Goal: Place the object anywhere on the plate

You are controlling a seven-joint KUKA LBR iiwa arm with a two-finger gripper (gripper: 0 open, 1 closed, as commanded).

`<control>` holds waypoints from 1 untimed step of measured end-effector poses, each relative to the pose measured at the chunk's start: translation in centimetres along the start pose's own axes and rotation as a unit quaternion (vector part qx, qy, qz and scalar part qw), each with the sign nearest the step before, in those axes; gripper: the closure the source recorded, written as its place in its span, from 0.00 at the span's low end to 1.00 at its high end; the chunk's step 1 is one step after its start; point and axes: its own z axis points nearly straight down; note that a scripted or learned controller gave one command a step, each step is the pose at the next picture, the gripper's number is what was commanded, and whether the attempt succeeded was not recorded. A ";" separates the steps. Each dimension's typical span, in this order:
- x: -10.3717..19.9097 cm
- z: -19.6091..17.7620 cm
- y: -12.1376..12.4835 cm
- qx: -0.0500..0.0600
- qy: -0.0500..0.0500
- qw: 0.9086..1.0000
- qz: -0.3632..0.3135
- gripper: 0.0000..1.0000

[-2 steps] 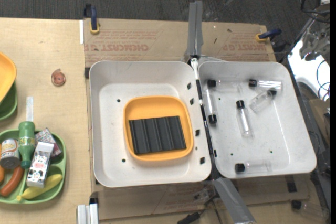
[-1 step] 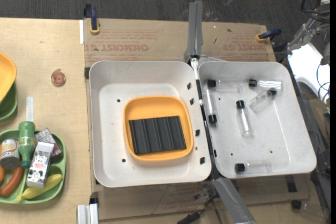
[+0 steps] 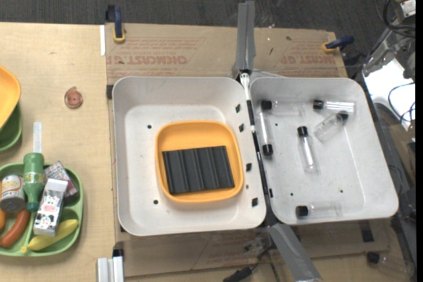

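Camera view: clear black-capped vials [image 3: 306, 150] scattered in white bin [image 3: 370, 175] at view's right, one vial [image 3: 266, 132] lying lengthwise along its near-plate wall. Orange plate [image 3: 198, 129], carrying dark ribbed mat [image 3: 198, 168], in neighbouring bin [image 3: 132, 142], leftward of vials. Nothing placed yet.

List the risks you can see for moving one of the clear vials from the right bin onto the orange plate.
1. The vials are clear, slim and lying flat, so a grasp may slip or miss.
2. A dark ribbed block covers most of the orange plate; a round vial set there could roll off.
3. The bin wall between may catch a low carry.
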 end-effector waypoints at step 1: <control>0.0 1.9 0.0 -0.001 -0.001 0.985 -0.171 0.00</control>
